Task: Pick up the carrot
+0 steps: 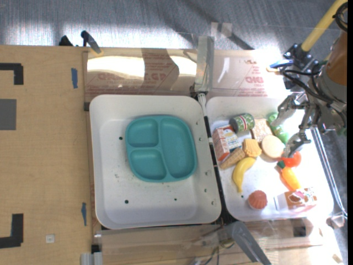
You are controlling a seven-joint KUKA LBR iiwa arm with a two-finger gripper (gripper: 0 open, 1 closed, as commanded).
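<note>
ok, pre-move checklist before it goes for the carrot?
1. Carrot in view, right bin, near its right wall: ok.
2. Hand above the right bin, carrying nothing: ok.
3. Hand over the carrot: not ok, it sits further back, carrot nearer the front.
4. Room around the carrot: not ok, a red-orange piece touches its far end, the carton lies just in front.
5. Finger opening wide enough for the carrot: cannot tell.
6. Teal tray in the left bin, out of the path: ok.

floor: grey carpet (138, 7), sunlit patch | left: cardboard sheet (41, 148) | bench: wooden slats (165, 242)
</note>
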